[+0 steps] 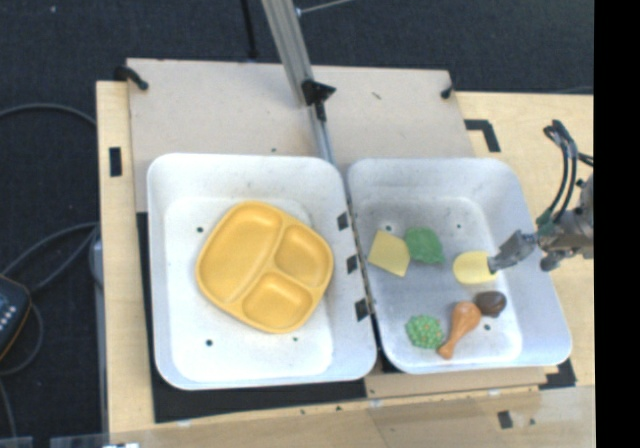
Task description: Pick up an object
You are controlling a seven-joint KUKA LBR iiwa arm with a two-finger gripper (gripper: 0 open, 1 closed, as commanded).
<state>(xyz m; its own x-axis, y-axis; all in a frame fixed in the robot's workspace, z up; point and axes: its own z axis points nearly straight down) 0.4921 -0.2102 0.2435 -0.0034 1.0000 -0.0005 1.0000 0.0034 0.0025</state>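
The right bin [520, 196] holds several toy foods: a pale yellow wedge [389, 254], a green leafy piece [425, 245], a yellow oval piece [471, 267], a dark brown lump [490, 303], an orange-brown drumstick [458, 326] and a second green piece [424, 332]. My gripper [505, 255] reaches in low from the right edge, and its tip lies right against the right side of the yellow oval piece. Nothing is lifted off the bin floor.
The left bin [180, 196] holds a yellow divided plate [265, 265]. A slanted metal post [290, 36] rises behind the bins and ends at the divider between them. Cables [562, 161] hang by the arm at the right.
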